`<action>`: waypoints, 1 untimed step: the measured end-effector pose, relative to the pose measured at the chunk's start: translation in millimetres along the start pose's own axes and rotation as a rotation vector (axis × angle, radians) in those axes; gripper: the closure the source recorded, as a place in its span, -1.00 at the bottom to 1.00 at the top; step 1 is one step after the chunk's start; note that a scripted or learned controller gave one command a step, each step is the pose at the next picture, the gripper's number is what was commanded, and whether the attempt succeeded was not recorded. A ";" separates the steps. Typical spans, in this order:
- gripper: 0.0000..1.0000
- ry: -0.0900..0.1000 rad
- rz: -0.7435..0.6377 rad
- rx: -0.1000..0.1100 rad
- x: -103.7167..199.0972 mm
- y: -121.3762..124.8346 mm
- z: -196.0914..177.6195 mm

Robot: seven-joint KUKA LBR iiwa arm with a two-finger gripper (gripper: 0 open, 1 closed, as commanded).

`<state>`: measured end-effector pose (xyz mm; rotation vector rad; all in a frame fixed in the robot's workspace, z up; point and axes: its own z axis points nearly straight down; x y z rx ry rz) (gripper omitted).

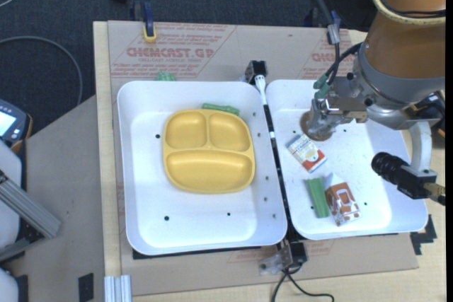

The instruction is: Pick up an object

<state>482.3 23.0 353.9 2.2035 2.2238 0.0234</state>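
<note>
At the near edge of the desk [212,269], the right bin [396,219] holds a green stick [318,196] lying just beside an orange and white packet [342,203], the two close together near the bin's front. A little farther back lies a small white carton [306,153] with red and blue print, tilted. Just beyond it the gripper [320,125] hangs low over the bin, next to the carton; I cannot tell how its tips stand, and nothing shows between them. The left bin [141,208] carries a yellow divided plate [209,151] in its middle, with a green strip [221,109] touching the plate's far rim. Farthest back, a blue and yellow clamp [148,21] grips the desk's edge.
</note>
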 end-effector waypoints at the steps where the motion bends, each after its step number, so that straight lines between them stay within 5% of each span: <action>1: 1.00 0.000 0.002 0.007 47.3 -0.5 -76.4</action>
